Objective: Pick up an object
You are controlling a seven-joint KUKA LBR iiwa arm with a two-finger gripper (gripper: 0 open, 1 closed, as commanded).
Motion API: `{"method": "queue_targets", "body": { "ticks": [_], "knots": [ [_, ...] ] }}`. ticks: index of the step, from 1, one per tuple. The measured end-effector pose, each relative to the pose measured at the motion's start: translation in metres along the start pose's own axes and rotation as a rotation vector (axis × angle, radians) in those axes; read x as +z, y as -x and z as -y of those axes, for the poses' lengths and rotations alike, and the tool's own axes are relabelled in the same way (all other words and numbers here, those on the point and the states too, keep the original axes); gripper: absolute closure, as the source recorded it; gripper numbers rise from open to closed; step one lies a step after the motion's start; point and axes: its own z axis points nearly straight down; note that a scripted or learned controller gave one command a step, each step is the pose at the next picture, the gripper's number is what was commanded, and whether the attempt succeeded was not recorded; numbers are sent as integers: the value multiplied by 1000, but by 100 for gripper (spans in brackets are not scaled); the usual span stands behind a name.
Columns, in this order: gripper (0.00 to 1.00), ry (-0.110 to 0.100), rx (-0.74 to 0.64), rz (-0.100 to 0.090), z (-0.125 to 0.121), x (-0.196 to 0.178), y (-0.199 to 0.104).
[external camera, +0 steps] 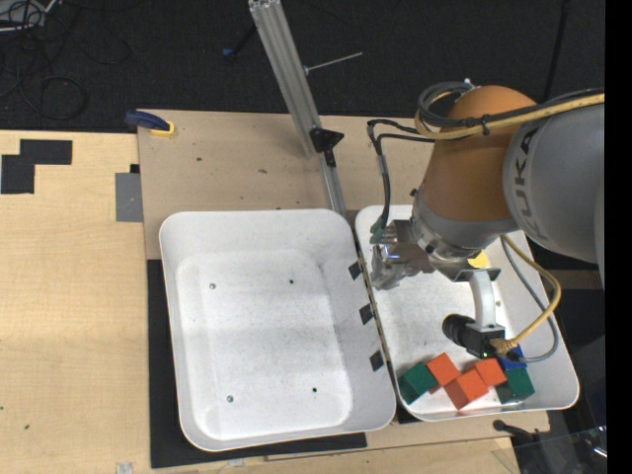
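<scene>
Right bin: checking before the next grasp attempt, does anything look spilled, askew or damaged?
Nothing spilled or damaged. The one oddity: the coloured blocks are all heaped in the right bin's near corner, some tilted against each other, away from the gripper.

Matt white plastic bins [267,227], pale wooden bench [69,265], glossy orange band [474,156]
</scene>
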Motion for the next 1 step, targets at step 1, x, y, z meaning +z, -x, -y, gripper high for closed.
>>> {"method": "queue_targets", "body": {
  "ticks": [1],
  "knots": [
    [100,-1,-1,0,21,10,-52]
  ]
}}
